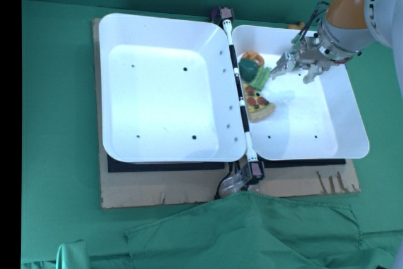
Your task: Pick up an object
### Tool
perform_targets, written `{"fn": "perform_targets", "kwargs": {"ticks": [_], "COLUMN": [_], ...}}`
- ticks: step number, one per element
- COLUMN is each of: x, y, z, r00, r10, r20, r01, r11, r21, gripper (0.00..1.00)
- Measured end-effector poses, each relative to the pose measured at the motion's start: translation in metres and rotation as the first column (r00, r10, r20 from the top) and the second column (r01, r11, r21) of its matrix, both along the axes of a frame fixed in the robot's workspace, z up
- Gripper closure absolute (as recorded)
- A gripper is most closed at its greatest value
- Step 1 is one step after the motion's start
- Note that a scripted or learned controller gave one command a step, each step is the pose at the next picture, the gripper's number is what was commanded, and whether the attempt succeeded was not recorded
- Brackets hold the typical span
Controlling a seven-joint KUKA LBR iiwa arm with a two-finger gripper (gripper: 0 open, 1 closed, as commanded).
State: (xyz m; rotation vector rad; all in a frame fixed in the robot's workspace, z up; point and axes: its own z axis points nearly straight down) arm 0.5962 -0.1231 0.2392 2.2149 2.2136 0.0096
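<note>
Where green cloth covers the worktop (56, 104), a cardboard sheet (157, 189) carries two white bins — the left bin (164, 82) bare, the right bin (315, 116) holding a pizza slice (257, 104), a green vegetable (259, 77) and an orange piece (252, 58) against its left wall. Above them the pincer (296, 67) hovers with fingers spread, grasping nothing.

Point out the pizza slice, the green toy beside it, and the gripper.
pizza slice (257, 104): camera view, on its topped face near the middle.
green toy (259, 77): camera view, on its long green body.
gripper (296, 67): camera view, midway between its fingertips, over the right bin.
</note>
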Motion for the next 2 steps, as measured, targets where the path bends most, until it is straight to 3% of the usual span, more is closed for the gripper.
{"fn": "perform_targets", "kwargs": {"ticks": [2], "x": [0.004], "y": [-0.011], "z": [0.122], "r00": [1.000], "r10": [-0.005], "r20": [0.002], "r01": [0.005], "r11": [1.000], "r21": [-0.001], "gripper": [0.00]}}
